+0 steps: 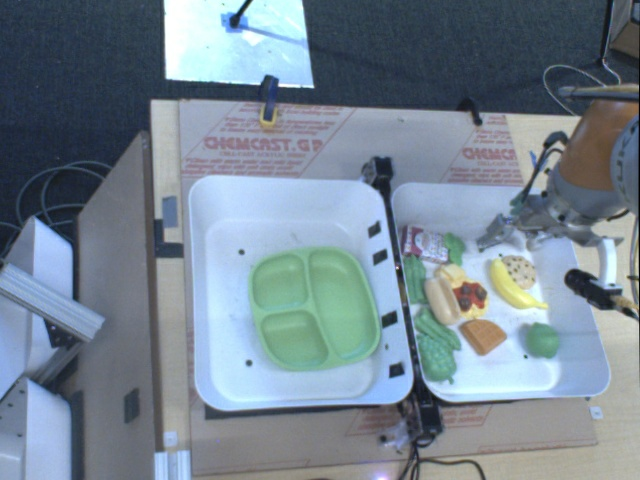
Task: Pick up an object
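Gripper [512, 230] is seen above the right bin [585, 373], beside the banana [513, 286]; whether it is spread cannot be told.

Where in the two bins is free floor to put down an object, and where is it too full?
Left bin: bare floor rings the green divided tray, widest along the far wall and left side. Right bin: crowded through the middle, from the snack packet past the banana to the green ball; a bare strip lies along its near wall, below the toys.

Bench [300, 128] — printed board top, two white bins [215, 268] side by side
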Available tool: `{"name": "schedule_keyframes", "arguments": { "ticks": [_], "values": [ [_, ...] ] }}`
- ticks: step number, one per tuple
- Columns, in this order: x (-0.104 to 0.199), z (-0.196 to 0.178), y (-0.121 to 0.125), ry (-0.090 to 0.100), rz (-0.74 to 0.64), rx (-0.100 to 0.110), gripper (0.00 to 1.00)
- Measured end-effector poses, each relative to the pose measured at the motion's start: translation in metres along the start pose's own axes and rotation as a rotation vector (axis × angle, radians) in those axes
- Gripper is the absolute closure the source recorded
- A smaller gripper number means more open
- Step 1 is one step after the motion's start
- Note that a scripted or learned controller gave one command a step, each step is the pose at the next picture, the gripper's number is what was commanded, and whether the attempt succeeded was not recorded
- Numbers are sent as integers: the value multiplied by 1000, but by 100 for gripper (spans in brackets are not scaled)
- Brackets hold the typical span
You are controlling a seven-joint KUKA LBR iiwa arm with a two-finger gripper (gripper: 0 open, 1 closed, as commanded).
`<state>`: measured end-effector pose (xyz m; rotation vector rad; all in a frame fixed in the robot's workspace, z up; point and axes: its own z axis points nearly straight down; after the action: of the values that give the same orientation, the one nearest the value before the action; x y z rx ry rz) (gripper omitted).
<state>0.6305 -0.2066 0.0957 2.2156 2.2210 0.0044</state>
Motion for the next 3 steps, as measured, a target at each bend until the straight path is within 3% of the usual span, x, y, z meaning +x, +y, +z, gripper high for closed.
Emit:
{"name": "schedule_keyframes", "arguments": {
  "ticks": [2,3],
  "values": [
    [56,6,-68,-6,1,-11,0],
    [72,5,-119,-7,2,-16,0]
  ]
}}
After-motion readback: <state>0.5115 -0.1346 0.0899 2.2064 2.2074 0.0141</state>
